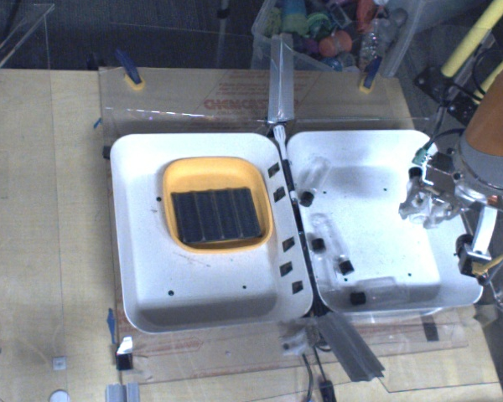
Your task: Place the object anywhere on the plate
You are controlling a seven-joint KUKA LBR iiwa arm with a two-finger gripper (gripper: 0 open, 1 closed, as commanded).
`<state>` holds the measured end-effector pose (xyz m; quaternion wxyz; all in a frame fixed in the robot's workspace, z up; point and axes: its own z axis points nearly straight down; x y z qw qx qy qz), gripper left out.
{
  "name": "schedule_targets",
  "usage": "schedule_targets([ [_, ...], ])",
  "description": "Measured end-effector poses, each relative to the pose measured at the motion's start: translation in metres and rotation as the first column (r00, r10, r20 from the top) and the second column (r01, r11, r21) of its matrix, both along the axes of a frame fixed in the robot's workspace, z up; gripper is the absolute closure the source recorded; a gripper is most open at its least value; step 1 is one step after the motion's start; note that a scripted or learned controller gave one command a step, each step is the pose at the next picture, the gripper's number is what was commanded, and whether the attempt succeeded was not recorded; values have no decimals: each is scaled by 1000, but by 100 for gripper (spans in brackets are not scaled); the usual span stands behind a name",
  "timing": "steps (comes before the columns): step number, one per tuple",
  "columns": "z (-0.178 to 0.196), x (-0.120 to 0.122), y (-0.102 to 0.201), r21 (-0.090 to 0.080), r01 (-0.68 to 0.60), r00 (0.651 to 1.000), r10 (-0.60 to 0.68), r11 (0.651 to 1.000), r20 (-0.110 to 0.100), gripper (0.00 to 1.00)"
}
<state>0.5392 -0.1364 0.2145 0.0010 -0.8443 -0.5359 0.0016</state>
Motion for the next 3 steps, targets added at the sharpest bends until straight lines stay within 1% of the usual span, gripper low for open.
schedule_targets([
  [1, -59, -20, -14, 4, -139, 990, 139, 990, -2, 100],
  [2, -59, -20, -14, 3, -139, 990, 139, 990, 0, 0],
  [3, -33, -1, -55, -2, -312, 950, 312, 950, 5, 0],
])
